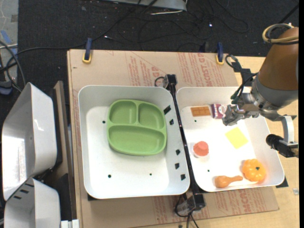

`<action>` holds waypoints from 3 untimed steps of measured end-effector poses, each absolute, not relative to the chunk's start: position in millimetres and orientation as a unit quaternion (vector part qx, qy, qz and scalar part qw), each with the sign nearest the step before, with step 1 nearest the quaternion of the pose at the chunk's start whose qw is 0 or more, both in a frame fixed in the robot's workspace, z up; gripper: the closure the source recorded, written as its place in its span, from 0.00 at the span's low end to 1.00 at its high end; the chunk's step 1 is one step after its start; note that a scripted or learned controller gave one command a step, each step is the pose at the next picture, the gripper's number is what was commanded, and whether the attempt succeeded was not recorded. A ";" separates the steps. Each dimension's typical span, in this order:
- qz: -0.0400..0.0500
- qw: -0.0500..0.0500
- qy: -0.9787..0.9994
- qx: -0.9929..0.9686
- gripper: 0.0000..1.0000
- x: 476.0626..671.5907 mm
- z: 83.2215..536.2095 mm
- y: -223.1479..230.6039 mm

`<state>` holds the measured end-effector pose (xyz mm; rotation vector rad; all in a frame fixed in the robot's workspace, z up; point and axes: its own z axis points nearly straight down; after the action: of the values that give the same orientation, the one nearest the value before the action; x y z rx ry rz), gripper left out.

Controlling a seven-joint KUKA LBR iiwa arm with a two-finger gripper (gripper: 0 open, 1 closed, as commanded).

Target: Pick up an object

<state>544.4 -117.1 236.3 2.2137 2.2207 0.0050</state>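
My gripper (231, 117) hangs over the back of the right bin (275, 127), just right of a small maroon-and-white packet (218, 110) and above a flat yellow square (236, 137). An orange rectangular cracker (200, 111) lies left of the packet. A small red-orange cup-shaped piece (201, 148) sits near the bin's left wall. An orange pumpkin (253, 170) and an orange gourd (227, 180) rest at the front. I see nothing between the fingers.
The left bin (95, 175) holds a green divided plate (137, 127). A black divider with clips (179, 137) runs between the bins. Spare white bins (26, 141) stand off the bench at left. Cables lie behind the bench.
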 end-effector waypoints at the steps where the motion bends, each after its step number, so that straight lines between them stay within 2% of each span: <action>1: 0.001 0.002 0.708 0.706 1.00 545.2 259.3 -117.1; 2: 0.000 -0.001 0.710 0.704 1.00 549.1 244.8 -62.8; 3: 0.000 -0.001 0.710 0.704 1.00 542.3 249.4 -3.5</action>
<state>542.3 -3.5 249.4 2.2127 2.2335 0.0011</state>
